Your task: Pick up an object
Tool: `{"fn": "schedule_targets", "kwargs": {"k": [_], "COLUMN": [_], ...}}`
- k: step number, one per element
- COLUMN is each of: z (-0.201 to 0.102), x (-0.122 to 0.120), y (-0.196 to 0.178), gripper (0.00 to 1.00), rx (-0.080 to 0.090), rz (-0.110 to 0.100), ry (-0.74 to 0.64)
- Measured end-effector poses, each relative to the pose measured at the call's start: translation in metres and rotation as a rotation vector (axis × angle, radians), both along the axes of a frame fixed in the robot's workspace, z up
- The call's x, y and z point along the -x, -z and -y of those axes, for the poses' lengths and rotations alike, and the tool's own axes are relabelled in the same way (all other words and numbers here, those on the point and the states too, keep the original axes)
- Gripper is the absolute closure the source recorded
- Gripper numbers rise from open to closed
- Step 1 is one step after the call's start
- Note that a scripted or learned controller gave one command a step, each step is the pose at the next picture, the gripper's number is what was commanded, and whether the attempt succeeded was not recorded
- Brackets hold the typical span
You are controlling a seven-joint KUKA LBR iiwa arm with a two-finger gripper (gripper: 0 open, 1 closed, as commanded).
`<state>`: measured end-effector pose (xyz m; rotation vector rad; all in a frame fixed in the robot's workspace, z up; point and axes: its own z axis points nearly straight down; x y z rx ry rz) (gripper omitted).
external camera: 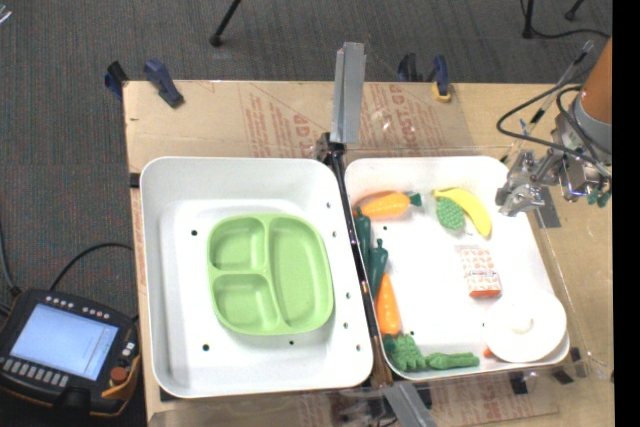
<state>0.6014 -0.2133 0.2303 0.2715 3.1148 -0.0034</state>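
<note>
My gripper point(523, 192) hangs over the right rim of the right bin point(420, 170), with nothing visibly held. To its left lie a yellow banana point(472, 209) and a green knobbly piece point(449, 214). Farther left rests an orange vegetable point(386, 205). A red and white carton point(481, 272) lies below the banana. A white disc point(524, 336) sits in the near right corner. An orange carrot point(388, 305), a dark green item point(372, 253) and a green leafy piece point(430, 356) line the bin's left and near sides.
The left bin point(175, 205) holds a light green divided plate point(270, 275). A grey metal post point(348, 100) stands behind the bins. Cables point(535, 115) trail by the arm at the right. A teach pendant point(65, 345) lies at the lower left.
</note>
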Motion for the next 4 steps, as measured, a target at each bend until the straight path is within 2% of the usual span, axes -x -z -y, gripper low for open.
{"fn": "schedule_targets", "kwargs": {"k": [1,2,3,4], "z": [-0.001,-0.001,-0.046,-0.036], "x": [0.002,-0.027,0.044,0.088], "y": [0.006,0.128,0.144,0.143], "gripper": [0.00,0.00,0.00,0.00], "rx": [-0.004,-0.001,-0.007,-0.007], "rz": [-0.011,-0.005,-0.017,-0.014], "ry": [0.000,-0.057,-0.009,0.190]}}
